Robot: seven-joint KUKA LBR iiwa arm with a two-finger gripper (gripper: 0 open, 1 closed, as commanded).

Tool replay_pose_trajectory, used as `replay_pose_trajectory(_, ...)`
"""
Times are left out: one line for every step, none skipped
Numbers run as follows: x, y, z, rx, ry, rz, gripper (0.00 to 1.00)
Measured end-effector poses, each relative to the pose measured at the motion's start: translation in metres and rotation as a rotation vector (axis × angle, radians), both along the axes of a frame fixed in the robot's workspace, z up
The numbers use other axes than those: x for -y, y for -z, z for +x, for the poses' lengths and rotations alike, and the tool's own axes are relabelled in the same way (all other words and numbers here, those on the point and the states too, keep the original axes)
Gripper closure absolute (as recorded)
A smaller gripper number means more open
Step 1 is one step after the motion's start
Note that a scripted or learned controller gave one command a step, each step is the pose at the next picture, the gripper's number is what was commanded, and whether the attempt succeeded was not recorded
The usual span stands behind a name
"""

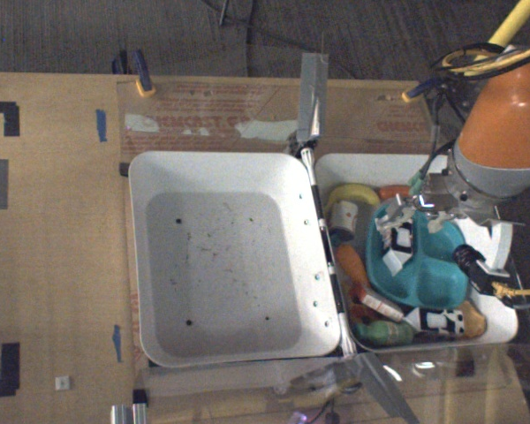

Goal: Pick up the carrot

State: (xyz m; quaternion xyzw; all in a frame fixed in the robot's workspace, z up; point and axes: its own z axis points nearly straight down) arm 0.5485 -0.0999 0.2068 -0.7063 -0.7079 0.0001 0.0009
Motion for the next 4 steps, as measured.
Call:
replay_pose_trajectory(0.023,0.108,-0.043,0.013,0.077,-0.004,0.00)
replay_pose_trajectory(0.055,0.113,0.006,0.010,0.092,0.002,0.00)
replay_pose_trajectory(0.007,0.113,-0.030,0.026,0.148,-0.007,0.00)
replay_pose_trajectory(0.002,0.112,-0.061,0.031,0.115,-0.010,0.00)
